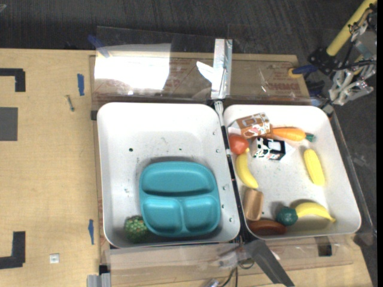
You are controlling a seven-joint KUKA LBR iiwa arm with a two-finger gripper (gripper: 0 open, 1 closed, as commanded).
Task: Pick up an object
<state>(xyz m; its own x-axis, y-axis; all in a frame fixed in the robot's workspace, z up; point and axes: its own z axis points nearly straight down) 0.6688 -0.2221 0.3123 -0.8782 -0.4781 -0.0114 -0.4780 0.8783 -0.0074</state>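
A green bumpy ball (136, 228) lies just beside the teal tray's (178, 197) near corner in the left bin (114, 130). Past the tray, the right bin (335, 166) holds a brown block (253, 204), three bananas (313, 166) and a carrot (288, 134). Farther off, the gripper (350, 85) hangs outside that bin; whether it is clenched I cannot tell.

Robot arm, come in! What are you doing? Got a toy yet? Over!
Gripper parked top right, outside the bins, holding nothing. Carrot untouched in right bin, crowded by bananas.
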